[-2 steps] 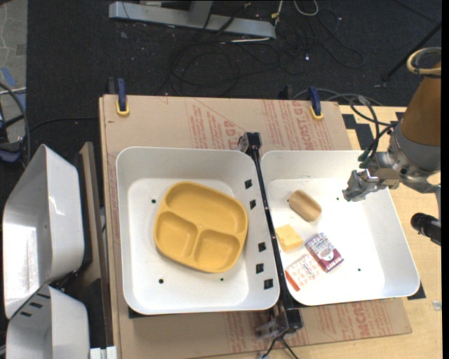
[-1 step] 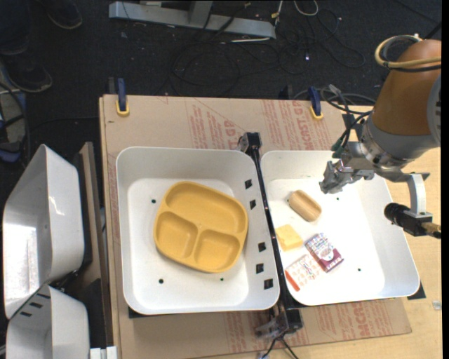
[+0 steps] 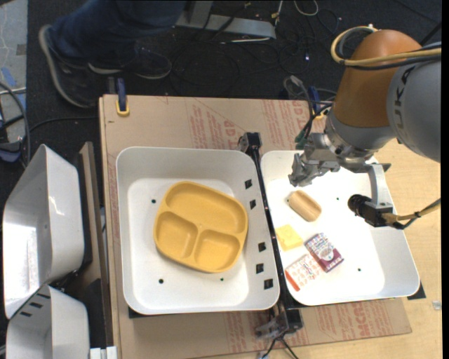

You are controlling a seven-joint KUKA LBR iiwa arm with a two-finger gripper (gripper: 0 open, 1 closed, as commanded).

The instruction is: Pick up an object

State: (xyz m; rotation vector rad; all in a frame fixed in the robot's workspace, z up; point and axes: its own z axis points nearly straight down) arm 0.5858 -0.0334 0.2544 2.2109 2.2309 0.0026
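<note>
Camera view shows a tan bread-roll-shaped object (image 3: 304, 206) lying in the right shallow white bin (image 3: 393, 270), near a flat yellow square (image 3: 288, 237) and two printed packets (image 3: 324, 251), lettering unreadable. Just above hangs the pincer (image 3: 303, 177), its state unclear. The left white bin (image 3: 133, 231) holds a yellow divided plastic tray (image 3: 200, 226).

My bench (image 3: 210, 119) is bare brown board with red print. Beyond it lies dark floor (image 3: 63, 42) strewn with cables (image 3: 295, 8); white tubs (image 3: 38, 217) stand at the left.
</note>
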